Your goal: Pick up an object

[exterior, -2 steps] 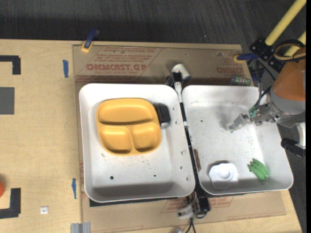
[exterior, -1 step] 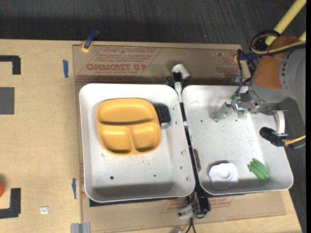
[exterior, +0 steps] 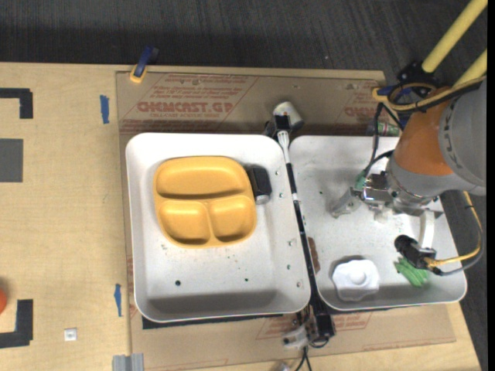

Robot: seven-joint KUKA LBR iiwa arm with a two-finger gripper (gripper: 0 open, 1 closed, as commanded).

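Note:
In the left bin (exterior: 155, 284) a yellow divided plate (exterior: 206, 199) lies at the upper middle, and a small dark object (exterior: 259, 183) rests against its right edge. The right bin (exterior: 325, 161) holds a white bottle-like object (exterior: 356, 278) near the front wall and a green object (exterior: 414, 273) at the front right. My gripper (exterior: 344, 202) hangs low over the middle of the right bin, pointing left, above bare bin floor. It is well apart from the white object and the green one. Nothing shows in its grasp.
The grey arm with its orange band (exterior: 421, 149) covers the right bin's right side, trailing cables and a black connector (exterior: 407, 246). A ridge (exterior: 298, 215) divides the two bins. Tan board and blue tape marks surround them.

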